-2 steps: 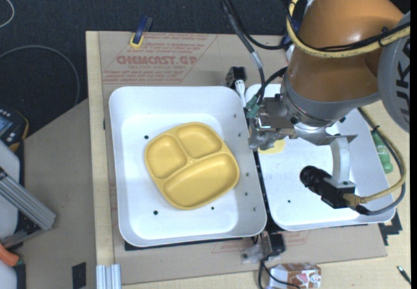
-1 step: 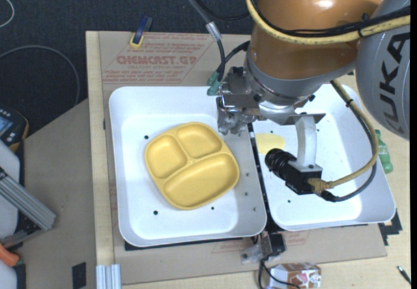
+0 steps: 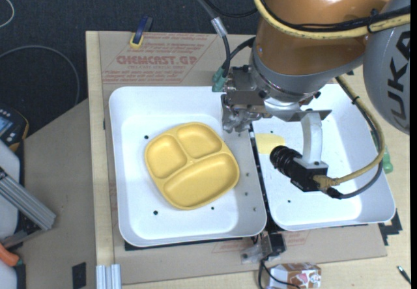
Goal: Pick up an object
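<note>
**One yellow tray, two bins, one arm over the divide**

Dark carpet surrounds the table (image 3: 104, 86), whose top is covered by a tan sheet printed with red lettering. Black cables loop across the floor at upper left, and odd bits of hardware sit along the left edge. A small blue and yellow clip (image 3: 139, 32) lies at the sheet's far edge.

Two shallow white bins stand side by side on the table. The left bin (image 3: 127, 118) holds one thing: a yellow divided plate (image 3: 191, 165) with three compartments, lying flat near the middle and turned at an angle. In the right bin (image 3: 365, 196), one pale yellow patch (image 3: 266, 142) shows just beside the inner wall; what it is cannot be told.

One arm (image 3: 313, 21), orange-banded above the wrist, hangs over the ridge between the bins. Its claw (image 3: 236, 118) sits low at the back right corner of the left bin, just beyond the plate's far edge. Whether the claw is clenched or released cannot be told. A black cylindrical part (image 3: 293, 167) with a cable hangs over the right bin.
</note>
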Tool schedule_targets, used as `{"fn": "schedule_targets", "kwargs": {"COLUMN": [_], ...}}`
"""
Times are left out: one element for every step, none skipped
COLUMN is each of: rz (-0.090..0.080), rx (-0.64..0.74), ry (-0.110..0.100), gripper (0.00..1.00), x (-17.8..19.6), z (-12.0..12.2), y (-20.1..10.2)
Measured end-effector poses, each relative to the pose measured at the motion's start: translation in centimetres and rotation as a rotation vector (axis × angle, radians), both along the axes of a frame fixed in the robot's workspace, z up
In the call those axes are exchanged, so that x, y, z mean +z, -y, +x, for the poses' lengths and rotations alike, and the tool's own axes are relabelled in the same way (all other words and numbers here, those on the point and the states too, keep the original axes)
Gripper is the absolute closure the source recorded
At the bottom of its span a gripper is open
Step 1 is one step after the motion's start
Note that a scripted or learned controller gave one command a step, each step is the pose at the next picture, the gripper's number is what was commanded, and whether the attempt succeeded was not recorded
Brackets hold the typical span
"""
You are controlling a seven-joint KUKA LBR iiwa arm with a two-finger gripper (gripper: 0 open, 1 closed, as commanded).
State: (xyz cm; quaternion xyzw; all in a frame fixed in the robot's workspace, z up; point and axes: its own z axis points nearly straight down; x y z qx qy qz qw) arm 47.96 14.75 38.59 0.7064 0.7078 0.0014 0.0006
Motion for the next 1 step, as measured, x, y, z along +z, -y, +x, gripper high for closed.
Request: {"fn": "schedule_targets", "kwargs": {"rz": [0.000], "rx": [0.001], "ry": [0.002], "gripper": [1.00], "x": [1.02], "z": [0.05], "y": [-0.04]}}
